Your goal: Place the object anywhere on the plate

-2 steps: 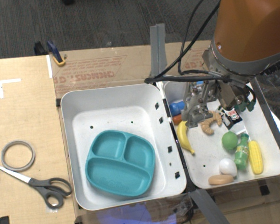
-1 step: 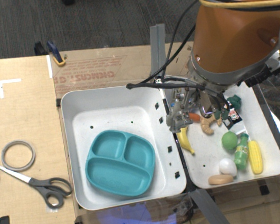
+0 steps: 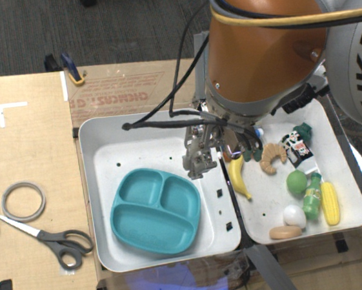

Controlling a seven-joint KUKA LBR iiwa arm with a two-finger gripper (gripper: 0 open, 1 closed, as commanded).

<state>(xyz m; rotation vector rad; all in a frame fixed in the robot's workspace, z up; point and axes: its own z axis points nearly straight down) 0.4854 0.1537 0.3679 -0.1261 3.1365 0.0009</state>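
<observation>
A teal plate with three compartments lies in the left bin, toward its front. My gripper hangs over the right part of that bin, just above and behind the plate's right rim and close to the wall between the bins. I see nothing clearly held in it. A yellow banana lies in the right bin, right beside the dividing wall and nearest to the gripper. The big orange and grey wrist hides the back of both bins.
The right bin also holds a tan croissant, a black-and-white cow toy, a green ball, a green bottle, corn, a white egg and a tan bread roll. Scissors and a tape roll lie on the bench, left.
</observation>
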